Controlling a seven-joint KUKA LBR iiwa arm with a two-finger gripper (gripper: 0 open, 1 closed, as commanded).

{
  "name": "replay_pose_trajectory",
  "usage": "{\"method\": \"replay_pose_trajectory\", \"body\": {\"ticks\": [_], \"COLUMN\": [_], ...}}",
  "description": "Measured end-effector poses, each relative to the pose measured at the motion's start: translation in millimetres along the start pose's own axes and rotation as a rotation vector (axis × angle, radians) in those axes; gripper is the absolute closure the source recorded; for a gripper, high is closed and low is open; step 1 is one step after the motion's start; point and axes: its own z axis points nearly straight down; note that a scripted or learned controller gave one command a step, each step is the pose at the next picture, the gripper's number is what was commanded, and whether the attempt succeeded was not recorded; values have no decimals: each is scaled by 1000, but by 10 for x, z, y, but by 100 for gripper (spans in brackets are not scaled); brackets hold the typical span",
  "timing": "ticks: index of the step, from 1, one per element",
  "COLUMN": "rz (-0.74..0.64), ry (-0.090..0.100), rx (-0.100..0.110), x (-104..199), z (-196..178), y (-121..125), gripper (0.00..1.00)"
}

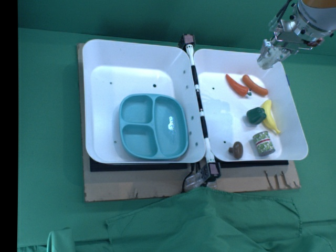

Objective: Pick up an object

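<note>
Fingers point(268, 56) | gap unclear, cannot tell | carrots point(247, 85) just below-left, apart

The right bin point(223, 119) is left bare across its left half, from the divider point(198, 101) to mid-floor, so open passage is offered there. Its right half is crowded: two orange sausages point(247, 85) are laid near the far edge, a green pepper point(255, 116) is set touching a banana point(270, 117) by the right wall, and a can point(263, 143) and a brown piece point(236, 149) are placed near the front edge. The gripper point(270, 54) is held above the far right corner. In the left bin point(105, 67), the front middle is occupied by a teal divided plate point(153, 126); the far strip and left side are kept free
</note>
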Motion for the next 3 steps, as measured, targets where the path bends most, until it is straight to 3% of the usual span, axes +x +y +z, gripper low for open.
{"method": "replay_pose_trajectory", "body": {"ticks": [1,2,3], "rz": [0,-1,-2], "ry": [-1,0,2], "rx": [0,0,3], "x": [-590,-439,187], "z": [126,120,559], "y": [246,801,896], "gripper": [100,100,100]}}
